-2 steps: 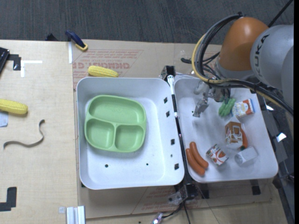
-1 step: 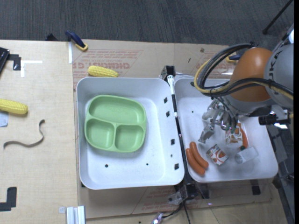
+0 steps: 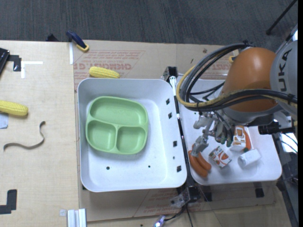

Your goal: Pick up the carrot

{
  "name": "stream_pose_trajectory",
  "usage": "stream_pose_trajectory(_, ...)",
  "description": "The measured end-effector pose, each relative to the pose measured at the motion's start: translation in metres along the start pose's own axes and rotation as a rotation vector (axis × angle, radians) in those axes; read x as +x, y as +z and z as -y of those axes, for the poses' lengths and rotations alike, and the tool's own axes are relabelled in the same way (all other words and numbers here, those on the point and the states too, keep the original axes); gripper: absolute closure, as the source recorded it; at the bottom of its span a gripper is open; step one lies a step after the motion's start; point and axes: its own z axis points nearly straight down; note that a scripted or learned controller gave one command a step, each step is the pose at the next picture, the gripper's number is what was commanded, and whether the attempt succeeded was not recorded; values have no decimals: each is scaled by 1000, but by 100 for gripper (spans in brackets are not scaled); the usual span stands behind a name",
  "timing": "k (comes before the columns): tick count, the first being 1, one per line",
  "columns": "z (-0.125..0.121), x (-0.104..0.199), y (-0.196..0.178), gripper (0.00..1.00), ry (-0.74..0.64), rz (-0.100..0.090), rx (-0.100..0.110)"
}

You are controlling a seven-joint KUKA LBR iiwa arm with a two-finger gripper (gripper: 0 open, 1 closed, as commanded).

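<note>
The carrot [image 3: 200, 164] is located in the right bin [image 3: 265, 174], at its near left corner, just beside the bin's left wall. It lies flat, pointing from far left to near right. It appears to be two orange pieces lying side by side, though this cannot be told for certain. It is judged to be light, stiff and smooth, probably a plastic toy, so slipping under the pads is to be expected. A hold across the middle of its length, square to the long axis, is recommended; the nearby wall leaves little room on the left side.

The gripper [image 3: 204, 143] is positioned above the bin, just to the far side of the carrot and apart from it. Whether the jaws are open or closed cannot be told. The arm [image 3: 248, 82] is bent over the right bin from the right, wrist pointing down, with cables looped over it.

A small carton [image 3: 220, 156], a white cup [image 3: 249, 158] and an orange-and-white packet [image 3: 241, 138] lie to the right of the carrot. A green divided plate [image 3: 117, 125] is set in the left bin [image 3: 94, 174].
</note>
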Motion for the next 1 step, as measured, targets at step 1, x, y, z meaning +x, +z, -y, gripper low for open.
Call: stream_pose_trajectory(1,-19,36,1,0,-194,-3,1)
